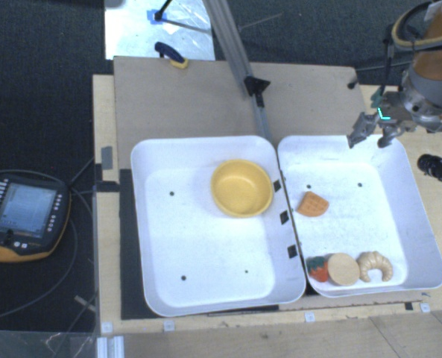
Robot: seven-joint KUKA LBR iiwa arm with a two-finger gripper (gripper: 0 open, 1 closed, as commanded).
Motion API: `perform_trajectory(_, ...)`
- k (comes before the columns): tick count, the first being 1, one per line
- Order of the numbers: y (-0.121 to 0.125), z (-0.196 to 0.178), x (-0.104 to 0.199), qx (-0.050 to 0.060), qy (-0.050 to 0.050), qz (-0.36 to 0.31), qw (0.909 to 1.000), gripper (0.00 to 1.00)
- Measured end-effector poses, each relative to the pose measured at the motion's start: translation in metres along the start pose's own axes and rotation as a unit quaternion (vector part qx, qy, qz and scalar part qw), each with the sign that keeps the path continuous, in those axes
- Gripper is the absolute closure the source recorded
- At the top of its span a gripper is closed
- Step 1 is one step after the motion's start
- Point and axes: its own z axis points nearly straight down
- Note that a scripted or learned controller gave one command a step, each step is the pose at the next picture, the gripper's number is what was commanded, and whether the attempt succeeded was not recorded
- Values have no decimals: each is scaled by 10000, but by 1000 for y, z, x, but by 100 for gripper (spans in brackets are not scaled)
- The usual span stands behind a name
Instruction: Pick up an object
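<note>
My gripper (373, 134) hangs over the far right corner of the right bin (399, 170), its two fingers spread open with nothing between them. An orange wedge-shaped piece (313, 204) lies near the right bin's left side. Along the bin's near edge sit a red and green toy (318, 268), a round tan disc (343, 269) and a croissant-shaped toy (376, 265). A yellow bowl (241, 188) stands upright in the left bin (176, 237), toward its far right.
A metal pole (232, 39) slants across the cardboard behind the bins. A teach pendant (21, 215) lies on the floor at the left. A black clamp part (437, 168) sticks out beside the right bin's right rim.
</note>
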Motion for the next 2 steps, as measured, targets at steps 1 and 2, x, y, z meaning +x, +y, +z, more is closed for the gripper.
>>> perform_trajectory(1,0,0,0,0,0,0,10000,0)
perform_trajectory(2,-7,50,-8,21,3,5,10000,0)
